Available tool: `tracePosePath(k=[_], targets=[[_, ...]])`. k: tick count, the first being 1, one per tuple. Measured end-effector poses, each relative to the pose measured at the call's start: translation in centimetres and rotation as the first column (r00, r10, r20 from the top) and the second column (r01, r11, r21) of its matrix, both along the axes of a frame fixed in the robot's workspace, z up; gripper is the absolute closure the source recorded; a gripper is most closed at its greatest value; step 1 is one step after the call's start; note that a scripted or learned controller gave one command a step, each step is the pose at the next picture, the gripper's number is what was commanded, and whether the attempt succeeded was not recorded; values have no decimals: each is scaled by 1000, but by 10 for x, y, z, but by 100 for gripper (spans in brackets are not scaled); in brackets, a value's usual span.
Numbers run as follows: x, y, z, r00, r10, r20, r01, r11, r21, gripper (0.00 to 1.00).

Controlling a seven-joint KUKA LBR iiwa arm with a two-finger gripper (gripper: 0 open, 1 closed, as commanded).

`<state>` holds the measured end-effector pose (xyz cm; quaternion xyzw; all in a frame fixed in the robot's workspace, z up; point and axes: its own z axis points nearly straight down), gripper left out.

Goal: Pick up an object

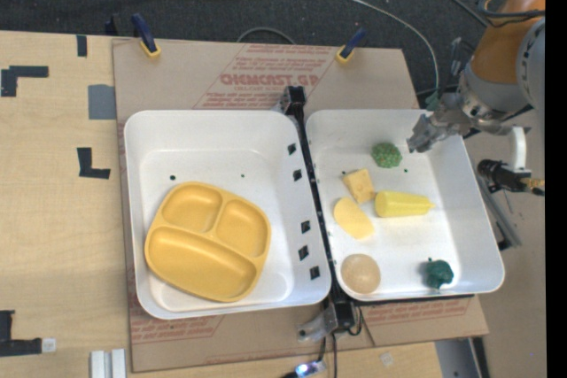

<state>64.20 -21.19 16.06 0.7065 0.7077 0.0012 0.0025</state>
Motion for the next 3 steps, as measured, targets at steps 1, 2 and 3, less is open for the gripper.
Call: tracePosePath(k=[1,2,3], targets=[[-3,4,63,1000,0,0,0,1000,0,100],[-1,5,117,1000,0,0,0,1000,0,100],[-22,53,103,1000,3,-8,-3,1000,3,100]])
